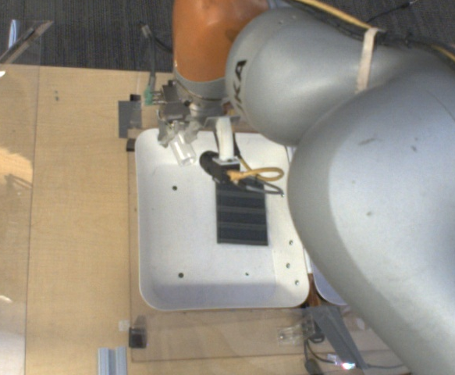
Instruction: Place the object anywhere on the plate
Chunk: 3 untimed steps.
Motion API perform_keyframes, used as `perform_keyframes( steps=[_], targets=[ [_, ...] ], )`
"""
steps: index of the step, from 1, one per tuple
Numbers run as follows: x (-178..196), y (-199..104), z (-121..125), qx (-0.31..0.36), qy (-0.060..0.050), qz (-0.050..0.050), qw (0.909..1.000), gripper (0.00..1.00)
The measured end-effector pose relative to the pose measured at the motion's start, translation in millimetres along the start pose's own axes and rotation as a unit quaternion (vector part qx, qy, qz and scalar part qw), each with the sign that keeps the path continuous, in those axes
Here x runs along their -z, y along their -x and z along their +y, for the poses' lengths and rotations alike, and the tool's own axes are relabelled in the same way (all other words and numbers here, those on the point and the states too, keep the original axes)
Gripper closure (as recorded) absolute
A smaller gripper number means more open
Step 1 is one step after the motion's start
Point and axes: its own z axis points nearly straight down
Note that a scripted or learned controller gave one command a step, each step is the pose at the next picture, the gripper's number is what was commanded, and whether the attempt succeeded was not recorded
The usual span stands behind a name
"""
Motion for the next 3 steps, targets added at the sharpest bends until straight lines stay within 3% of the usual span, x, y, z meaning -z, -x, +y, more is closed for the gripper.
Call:
perform_keyframes(
  steps=[1, 2, 3],
  targets=[
    [-48.0, 38.7, -6.2, 0.123, -0.001, 0.000, 0.9924, 1.00],
    [-117.3, 8.5, -48.8, 0.180, 0.000, 0.000, 0.9837, 1.00],
    [-115.8, 13.6, -150.5, 0.139, 0.005, 0.001, 0.9903, 1.00]
  ],
)
